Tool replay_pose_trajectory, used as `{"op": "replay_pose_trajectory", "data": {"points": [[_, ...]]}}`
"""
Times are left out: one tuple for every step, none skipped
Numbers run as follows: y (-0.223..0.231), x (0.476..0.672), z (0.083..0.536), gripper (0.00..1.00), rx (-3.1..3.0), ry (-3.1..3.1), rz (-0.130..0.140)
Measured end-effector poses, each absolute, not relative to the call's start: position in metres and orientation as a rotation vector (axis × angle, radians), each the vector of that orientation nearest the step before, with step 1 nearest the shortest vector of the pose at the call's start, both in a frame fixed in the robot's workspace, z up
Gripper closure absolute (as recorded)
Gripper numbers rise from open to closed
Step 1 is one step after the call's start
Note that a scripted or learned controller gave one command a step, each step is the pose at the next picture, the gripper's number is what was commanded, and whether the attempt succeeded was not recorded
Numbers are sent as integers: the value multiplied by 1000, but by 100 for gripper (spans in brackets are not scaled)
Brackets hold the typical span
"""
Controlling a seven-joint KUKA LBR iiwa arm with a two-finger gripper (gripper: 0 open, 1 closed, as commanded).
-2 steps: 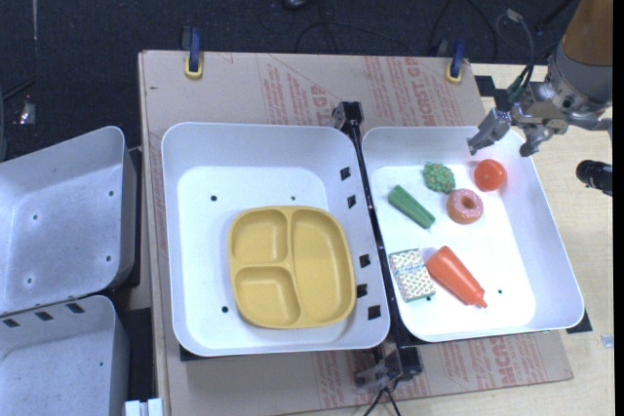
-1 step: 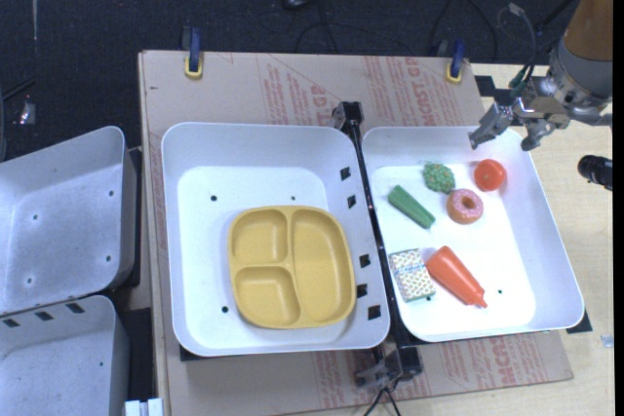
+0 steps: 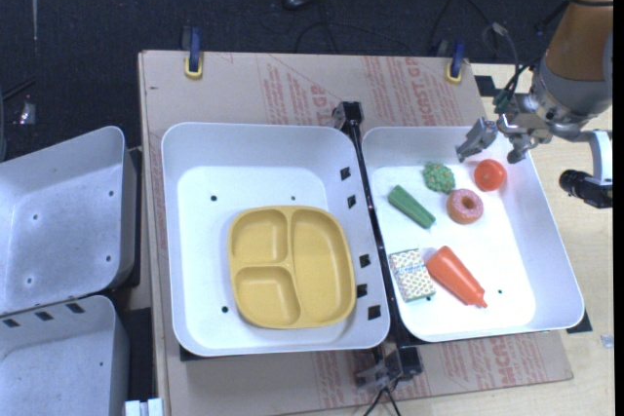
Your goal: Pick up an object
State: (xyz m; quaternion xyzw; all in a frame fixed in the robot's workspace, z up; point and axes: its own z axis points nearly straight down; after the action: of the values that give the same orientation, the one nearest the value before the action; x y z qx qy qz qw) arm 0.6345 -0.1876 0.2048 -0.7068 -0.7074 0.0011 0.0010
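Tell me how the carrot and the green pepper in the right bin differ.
The carrot is orange and tapered; the green pepper is green and more even in width. The carrot looks bigger and thicker than the pepper. The carrot lies nearer the bin's front, the pepper farther back. Both lie flat on the same slant in the right bin.

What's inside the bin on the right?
In the right bin: a broccoli piece, tomato, doughnut, green vegetable, carrot and patterned packet. Nothing looks covered.

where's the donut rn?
The donut lies in the right bin, toward its far right part, just below the red tomato and right of the green broccoli.
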Motion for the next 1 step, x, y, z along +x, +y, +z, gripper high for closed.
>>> {"op": "replay_pose_trajectory", "data": {"points": [[-197,630,153,0,-2221,-2217,5]]}}
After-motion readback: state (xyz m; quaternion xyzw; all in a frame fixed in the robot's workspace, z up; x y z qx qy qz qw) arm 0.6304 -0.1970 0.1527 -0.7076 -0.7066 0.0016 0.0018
